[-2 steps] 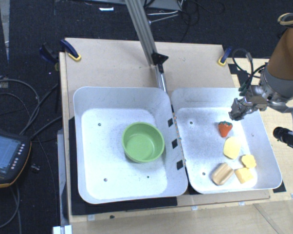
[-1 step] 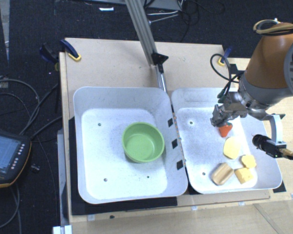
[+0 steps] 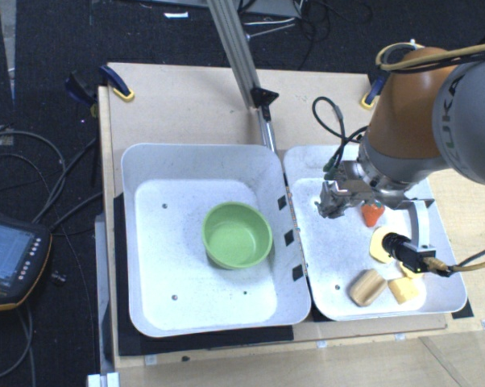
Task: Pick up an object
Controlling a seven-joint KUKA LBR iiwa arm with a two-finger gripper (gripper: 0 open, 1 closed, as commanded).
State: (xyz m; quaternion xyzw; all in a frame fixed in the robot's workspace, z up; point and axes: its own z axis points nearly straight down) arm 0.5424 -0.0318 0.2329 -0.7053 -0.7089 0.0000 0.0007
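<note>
The pincer (image 3: 329,206) hangs low in the right bin (image 3: 323,297), its state impossible to tell, just beside an orange object (image 3: 374,213)

letters "UK" legible on grey arm (image 3: 468,127)

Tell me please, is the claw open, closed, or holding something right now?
Claw: over the right bin; open or closed cannot be told.

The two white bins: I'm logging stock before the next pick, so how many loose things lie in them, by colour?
Green: 1, the round green plastic bowl in the left bin.
Orange: 1, a small orange piece.
Yellow: 2, a flat yellow piece and a yellow block.
Tan: 1, a tan wooden cylinder.
Total: 5
</note>
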